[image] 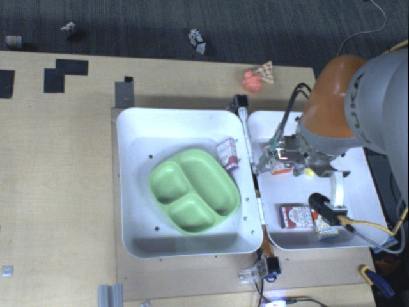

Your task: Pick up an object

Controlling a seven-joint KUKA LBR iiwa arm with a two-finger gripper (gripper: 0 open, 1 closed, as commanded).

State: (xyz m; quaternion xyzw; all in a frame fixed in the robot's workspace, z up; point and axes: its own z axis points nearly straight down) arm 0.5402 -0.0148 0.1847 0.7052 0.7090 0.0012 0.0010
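A green divided plate [193,189] is lying in the left bin [137,235], a small red-and-white packet [227,154] leaning just beside its upper right edge. In the right bin [364,171], the jaws [271,160] are hovering near the dividing wall; their state I cannot tell. A red box [298,217] is lying below them.

A single fixed camera looks down on the bench [57,190] from above at a slant, its far edge toward the dark carpet [160,11] at the top. Both white bins sit near the middle of the view, the left bin [131,171] fully visible, the right bin [364,190] partly covered by the arm [358,101], which enters from the right, close under the lens
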